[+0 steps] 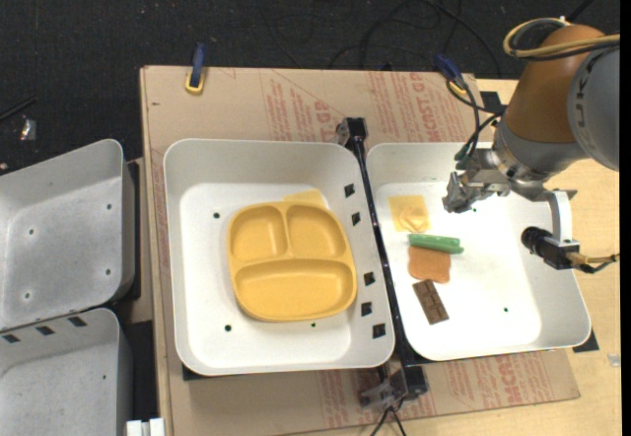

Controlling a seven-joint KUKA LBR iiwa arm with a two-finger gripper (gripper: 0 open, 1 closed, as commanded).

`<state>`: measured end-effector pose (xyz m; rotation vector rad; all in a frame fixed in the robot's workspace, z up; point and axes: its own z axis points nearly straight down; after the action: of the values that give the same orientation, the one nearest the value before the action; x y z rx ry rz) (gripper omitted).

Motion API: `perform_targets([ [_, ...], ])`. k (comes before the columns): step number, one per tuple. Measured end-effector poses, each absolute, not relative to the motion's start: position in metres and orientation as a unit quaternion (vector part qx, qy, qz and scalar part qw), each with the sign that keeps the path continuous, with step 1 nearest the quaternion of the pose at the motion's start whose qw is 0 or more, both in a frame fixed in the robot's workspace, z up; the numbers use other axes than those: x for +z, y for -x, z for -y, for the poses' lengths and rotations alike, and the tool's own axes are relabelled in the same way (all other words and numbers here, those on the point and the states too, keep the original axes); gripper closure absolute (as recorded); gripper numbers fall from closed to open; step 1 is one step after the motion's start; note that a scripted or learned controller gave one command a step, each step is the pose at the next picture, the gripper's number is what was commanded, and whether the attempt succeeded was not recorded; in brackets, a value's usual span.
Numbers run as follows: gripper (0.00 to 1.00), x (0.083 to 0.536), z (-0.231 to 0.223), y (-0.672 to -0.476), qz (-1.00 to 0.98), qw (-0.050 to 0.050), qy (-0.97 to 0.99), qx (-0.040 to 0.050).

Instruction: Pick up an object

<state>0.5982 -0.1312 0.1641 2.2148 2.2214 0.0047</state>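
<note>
A cardboard-topped bench (296, 89) carries two shallow white bins. In the right bin (513, 316) the claw (461, 195) hangs empty, at two o'clock from a flat green stick (435, 243) lying on an orange slab (430, 266). Whether it is apart or together I cannot tell (too small). The approach seems under way; next it must descend over one piece, squarely.

The yellow tray (293, 260) hides most of a pale yellow piece (309, 197).
</note>
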Motion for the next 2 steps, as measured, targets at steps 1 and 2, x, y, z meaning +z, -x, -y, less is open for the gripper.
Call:
perform_targets([
  [1, 1.00, 0.208, 0.136, -0.602, -0.708, 0.002, -0.706, 0.0012],
  [2, 1.00, 0.228, 0.136, -0.603, -0.708, 0.001, -0.706, 0.0008],
])
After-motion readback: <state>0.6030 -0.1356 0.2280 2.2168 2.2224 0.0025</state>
